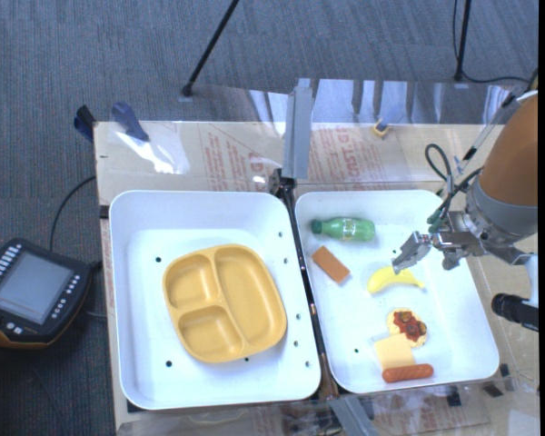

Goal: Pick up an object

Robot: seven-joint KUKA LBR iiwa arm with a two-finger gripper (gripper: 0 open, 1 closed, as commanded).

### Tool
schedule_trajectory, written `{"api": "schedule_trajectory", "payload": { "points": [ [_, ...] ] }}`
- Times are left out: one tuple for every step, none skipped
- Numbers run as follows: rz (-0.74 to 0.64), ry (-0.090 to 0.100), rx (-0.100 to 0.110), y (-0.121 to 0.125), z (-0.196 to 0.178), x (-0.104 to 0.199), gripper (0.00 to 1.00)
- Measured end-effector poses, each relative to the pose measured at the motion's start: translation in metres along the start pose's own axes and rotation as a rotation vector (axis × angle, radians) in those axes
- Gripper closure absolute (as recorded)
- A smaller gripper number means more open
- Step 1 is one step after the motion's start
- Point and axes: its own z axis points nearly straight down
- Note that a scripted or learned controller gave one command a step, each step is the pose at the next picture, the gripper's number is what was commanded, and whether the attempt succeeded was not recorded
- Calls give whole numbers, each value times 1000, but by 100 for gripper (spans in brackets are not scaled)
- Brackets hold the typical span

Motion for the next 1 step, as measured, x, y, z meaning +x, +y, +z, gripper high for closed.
{"api": "schedule_trajectory", "payload": {
  "points": [
    [-239,1,2,8,61,-6,0]
  ]
}}
